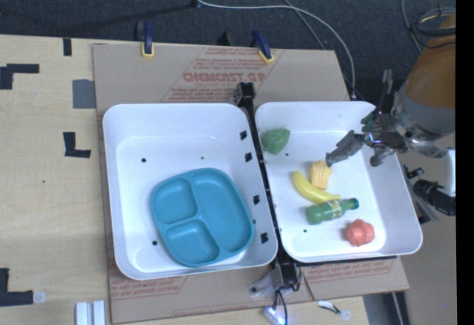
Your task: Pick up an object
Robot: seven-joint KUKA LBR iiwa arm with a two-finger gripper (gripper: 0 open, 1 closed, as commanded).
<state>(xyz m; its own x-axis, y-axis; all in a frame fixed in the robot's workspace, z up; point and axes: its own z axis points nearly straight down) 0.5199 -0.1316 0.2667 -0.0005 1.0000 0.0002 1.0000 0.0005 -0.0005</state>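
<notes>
Overhead, slanted down on a bench with two shallow white bins side by side. Left bin: one blue divided plate, three compartments, toward 6 o'clock of the bin floor. Right bin: green lumpy object near 10 o'clock, close to the shared wall; yellow corn cob near the centre; yellow banana just beside the cob at its 7 o'clock, touching or nearly so; green bottle lying on its side just below the banana, cap toward 3 o'clock; red-orange round fruit at 5 o'clock of the bin, apart from the bottle. Tool over the right bin at about 2 o'clock, on the grey arm entering from 3 o'clock. One dark finger angled down toward 8 o'clock, tip just above and beside the corn cob. Tool spread open, nothing between its fingers. Brown cardboard sheet under both bins, held at 12 o'clock by two clamps with blue handles.
</notes>
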